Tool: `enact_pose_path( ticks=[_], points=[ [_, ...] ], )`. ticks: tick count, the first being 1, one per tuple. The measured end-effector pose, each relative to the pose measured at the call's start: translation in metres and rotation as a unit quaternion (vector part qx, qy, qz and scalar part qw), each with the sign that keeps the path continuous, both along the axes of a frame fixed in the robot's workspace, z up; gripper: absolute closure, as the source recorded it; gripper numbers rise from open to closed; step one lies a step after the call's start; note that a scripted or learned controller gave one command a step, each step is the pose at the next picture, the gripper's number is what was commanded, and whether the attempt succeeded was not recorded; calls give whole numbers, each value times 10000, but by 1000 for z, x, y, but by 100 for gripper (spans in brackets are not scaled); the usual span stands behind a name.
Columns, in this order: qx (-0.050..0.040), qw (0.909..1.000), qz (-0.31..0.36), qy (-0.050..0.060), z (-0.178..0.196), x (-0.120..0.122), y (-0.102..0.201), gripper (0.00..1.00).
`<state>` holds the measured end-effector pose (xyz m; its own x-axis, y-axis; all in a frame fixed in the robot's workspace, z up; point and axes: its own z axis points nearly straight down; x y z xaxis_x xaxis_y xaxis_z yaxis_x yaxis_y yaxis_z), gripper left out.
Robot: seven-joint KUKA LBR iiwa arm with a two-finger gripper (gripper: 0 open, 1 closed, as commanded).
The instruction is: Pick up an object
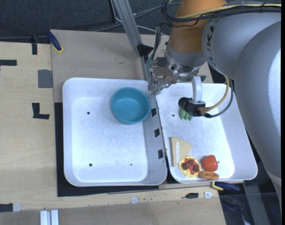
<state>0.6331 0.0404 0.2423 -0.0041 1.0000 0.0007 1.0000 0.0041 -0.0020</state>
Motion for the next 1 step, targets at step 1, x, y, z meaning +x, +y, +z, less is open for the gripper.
enact_pose_path(
  ticks=[1],
  points=[
    [2,10000,4,-8,4,1,53,100]
  ],
)
